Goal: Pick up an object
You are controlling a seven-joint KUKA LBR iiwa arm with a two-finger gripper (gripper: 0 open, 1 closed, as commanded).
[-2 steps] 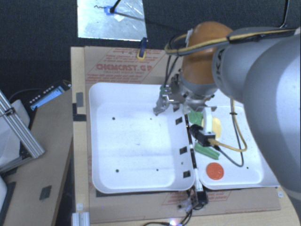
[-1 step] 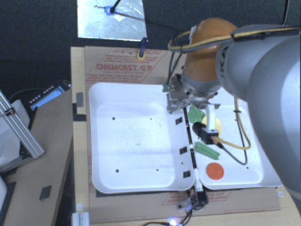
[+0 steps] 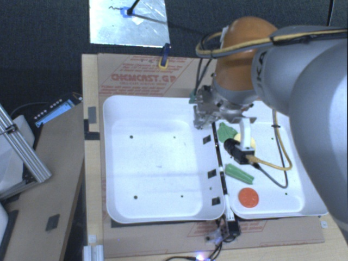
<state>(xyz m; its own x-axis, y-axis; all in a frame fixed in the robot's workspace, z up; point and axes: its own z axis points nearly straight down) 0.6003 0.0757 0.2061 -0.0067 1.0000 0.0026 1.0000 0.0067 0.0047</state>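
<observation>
Right of centre, gripper point(image 3: 202, 116) over bin divider, grip state impossible to tell; beside it green wedges point(image 3: 238, 173), flat orange disc point(image 3: 249, 198).

We note a tan worktop point(image 3: 65, 145) carrying a printed cardboard sheet point(image 3: 141, 75). On the sheet rest two shallow white bins, touching side by side: left bin point(image 3: 157, 162), right bin point(image 3: 277, 203). A black tag point(image 3: 53, 222) lies near the worktop's front-left.

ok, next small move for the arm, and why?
Probably a short descent onto the green block in the right bin. The claw sits at that bin's far end right by it, while the orange disc lies at the near end.
</observation>
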